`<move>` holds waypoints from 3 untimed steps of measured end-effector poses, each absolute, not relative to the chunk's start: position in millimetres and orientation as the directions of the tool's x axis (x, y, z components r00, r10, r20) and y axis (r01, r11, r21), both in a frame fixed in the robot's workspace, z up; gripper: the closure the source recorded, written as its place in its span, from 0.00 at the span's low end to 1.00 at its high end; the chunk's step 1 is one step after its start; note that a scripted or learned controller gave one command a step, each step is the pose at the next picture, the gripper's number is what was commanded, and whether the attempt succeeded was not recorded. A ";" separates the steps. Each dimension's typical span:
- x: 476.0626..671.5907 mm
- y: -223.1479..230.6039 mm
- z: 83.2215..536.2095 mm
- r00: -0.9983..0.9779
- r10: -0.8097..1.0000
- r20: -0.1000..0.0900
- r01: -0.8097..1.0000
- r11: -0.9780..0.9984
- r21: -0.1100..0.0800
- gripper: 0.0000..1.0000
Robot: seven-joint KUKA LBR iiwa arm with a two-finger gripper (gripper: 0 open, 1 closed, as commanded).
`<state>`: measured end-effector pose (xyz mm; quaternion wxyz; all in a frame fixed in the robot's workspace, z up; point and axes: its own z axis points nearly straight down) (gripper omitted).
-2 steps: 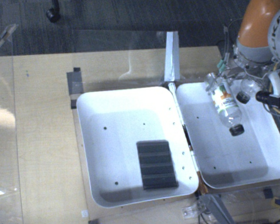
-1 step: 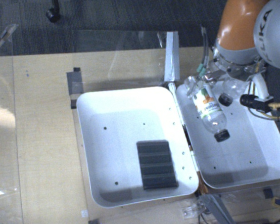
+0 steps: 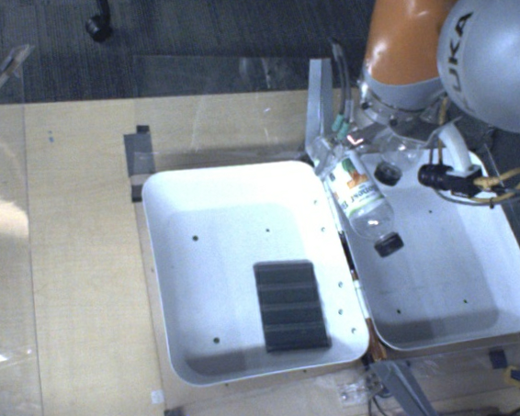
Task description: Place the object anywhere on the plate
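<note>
Looking down on your tabletop (image 3: 75,296) from above, you have two shallow white bins side by side. The left bin (image 3: 195,209) holds a dark, ribbed rectangular plate (image 3: 291,305), lying flat in its near right part, close to the near wall. The right bin (image 3: 461,274) sits just beside it, their rims nearly touching. Your grey arm (image 3: 492,40), with its orange band (image 3: 406,16) above the wrist, reaches in from the right and hangs over the far left corner of the right bin. Under it, the end effector (image 3: 364,145) is crowded by cables and fittings, and whether it is open or closed cannot be told. A small clear bottle (image 3: 358,192) with a white, orange and green label lies tilted at the far left edge of the right bin, right below the end effector and next to the wall shared with the left bin. A small dark piece (image 3: 388,243) lies just nearer on the right bin's floor. The bottle is well apart from the plate.
</note>
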<state>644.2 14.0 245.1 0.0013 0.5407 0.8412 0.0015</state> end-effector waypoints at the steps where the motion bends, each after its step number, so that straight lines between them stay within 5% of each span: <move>1: 644.0 119.8 217.0 -0.528 0.849 0.000 0.849 0.528 0.003 1.00; 2: 625.1 203.2 261.4 -0.641 0.767 -0.001 0.767 0.641 0.005 1.00; 3: 487.5 125.9 274.6 -0.864 0.504 -0.003 0.504 0.864 0.005 1.00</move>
